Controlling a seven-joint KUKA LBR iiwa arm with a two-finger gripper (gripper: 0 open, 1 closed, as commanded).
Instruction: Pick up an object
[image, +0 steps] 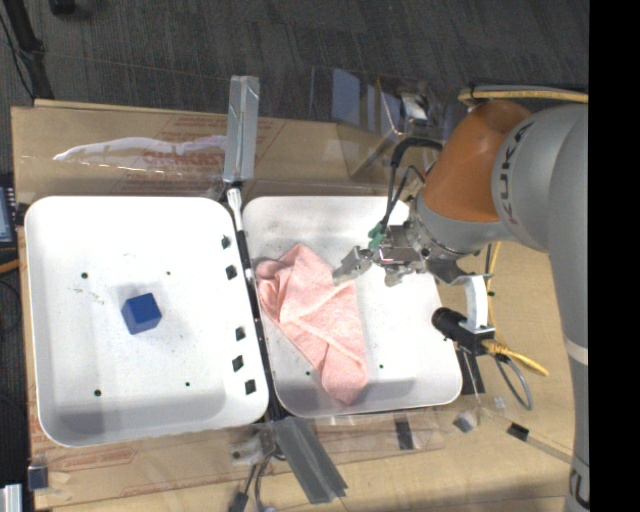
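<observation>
- The arm (520, 170) comes in from three o'clock, smooth grey casing with a glossy orange band bulging above the wrist, black cables looping off it.
- The gripper (352, 263) hangs low over the right bin (420, 380), its metal tip at the upper right edge of the pink cloth (315, 320). I cannot tell whether it is clenched or released, and I see nothing clearly caught in it.
- The pink cloth is soft and rumpled, folded on itself in a long crumpled strip. It lies in the right bin, running from the ten o'clock corner down toward six o'clock, close along the bin's left wall.
- In the left bin (60, 400), a small blue cube (142, 312) sits alone a little left of centre, hard-edged and matte, well apart from the cloth.
- Both bins are shallow white plastic with rounded corners, lightly scuffed and speckled, touching along a dark seam with black clips.
- The tabletop (120, 140) beneath is flat brown cardboard, with a strip of clear tape wrinkled across it at eleven o'clock.
</observation>
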